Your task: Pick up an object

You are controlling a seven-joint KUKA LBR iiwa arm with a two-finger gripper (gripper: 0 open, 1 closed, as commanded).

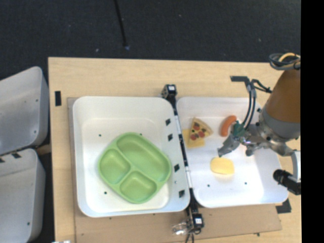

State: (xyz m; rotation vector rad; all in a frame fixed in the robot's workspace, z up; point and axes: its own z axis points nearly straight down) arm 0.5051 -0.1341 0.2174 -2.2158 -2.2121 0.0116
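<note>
In the right bin point(238, 194) lie a pizza-slice toy point(197, 132), an orange sausage-like toy point(227, 125) and a pale yellow rounded piece point(223, 166). My gripper point(230, 143) hangs low over this bin, just above the yellow piece and below the orange toy. Its fingers point(225, 148) stand apart with nothing between them. The arm's orange band point(286, 97) rises at the right.
The left bin point(83, 135) holds a green divided plate point(133, 167). A black clip strip point(177, 151) runs along the seam between the bins. Cables point(249, 103) arc over the right bin's far edge. Wooden bench point(116, 77) surrounds both bins.
</note>
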